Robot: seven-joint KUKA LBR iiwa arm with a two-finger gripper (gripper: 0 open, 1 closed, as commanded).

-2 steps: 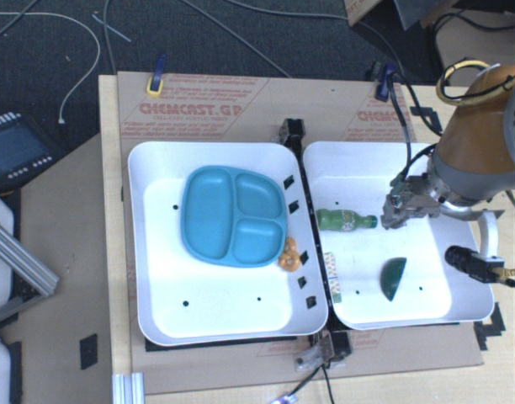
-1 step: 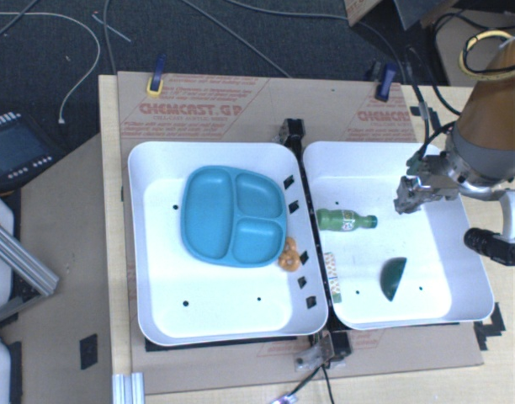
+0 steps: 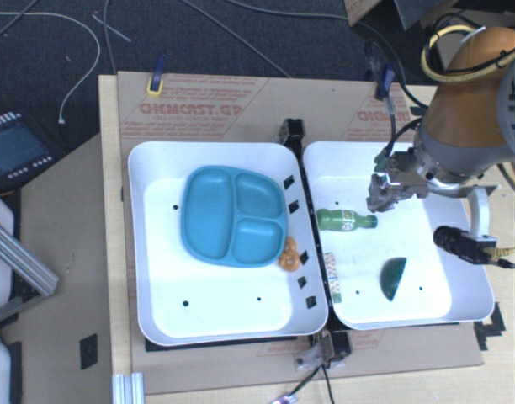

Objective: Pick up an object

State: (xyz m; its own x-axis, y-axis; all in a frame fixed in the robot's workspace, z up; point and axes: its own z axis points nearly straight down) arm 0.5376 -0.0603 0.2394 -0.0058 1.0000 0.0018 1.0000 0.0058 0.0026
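dark carpet and loose cables surround the table (image 3: 123, 225), where two white bins sit side by side. we see the hand (image 3: 380, 197) low over the right bin (image 3: 468, 305), just above the cap end of a small green bottle (image 3: 342, 220) lying on its side near the divider; we cannot tell how the hand is set. we judge the bottle light, rigid and smooth, likely to roll, so we would grip it across the middle of its body. a dark green piece (image 3: 393, 277) lies nearby; a blue divided plate (image 3: 232, 215) fills the left bin (image 3: 156, 301).
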